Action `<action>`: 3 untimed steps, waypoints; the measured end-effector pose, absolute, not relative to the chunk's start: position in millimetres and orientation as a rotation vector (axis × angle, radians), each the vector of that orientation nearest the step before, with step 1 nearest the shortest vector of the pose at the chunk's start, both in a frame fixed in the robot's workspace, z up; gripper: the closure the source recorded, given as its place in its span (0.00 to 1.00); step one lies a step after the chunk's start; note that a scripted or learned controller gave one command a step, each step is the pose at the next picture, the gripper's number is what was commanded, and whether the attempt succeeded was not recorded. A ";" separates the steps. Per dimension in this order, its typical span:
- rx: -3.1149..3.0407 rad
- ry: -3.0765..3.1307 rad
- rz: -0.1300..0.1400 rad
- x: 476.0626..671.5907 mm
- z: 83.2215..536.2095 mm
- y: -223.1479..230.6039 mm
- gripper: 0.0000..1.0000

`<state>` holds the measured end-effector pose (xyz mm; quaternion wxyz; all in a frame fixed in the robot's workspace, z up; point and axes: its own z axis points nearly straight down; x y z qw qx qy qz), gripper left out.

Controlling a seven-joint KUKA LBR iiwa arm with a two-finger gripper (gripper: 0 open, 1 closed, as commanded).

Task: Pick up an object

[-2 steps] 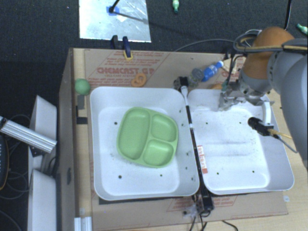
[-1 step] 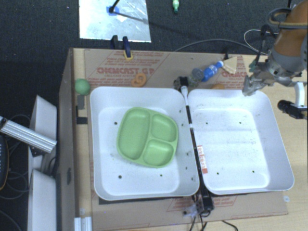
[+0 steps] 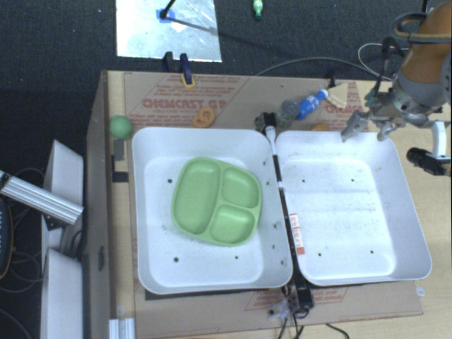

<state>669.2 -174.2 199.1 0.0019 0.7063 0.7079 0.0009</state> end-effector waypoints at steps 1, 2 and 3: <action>2.221 2.222 0.000 668.1 83.4 -189.0 0.00; 2.219 2.225 0.005 669.6 85.7 -204.7 0.00; 2.217 2.227 0.003 669.5 85.5 -204.5 0.00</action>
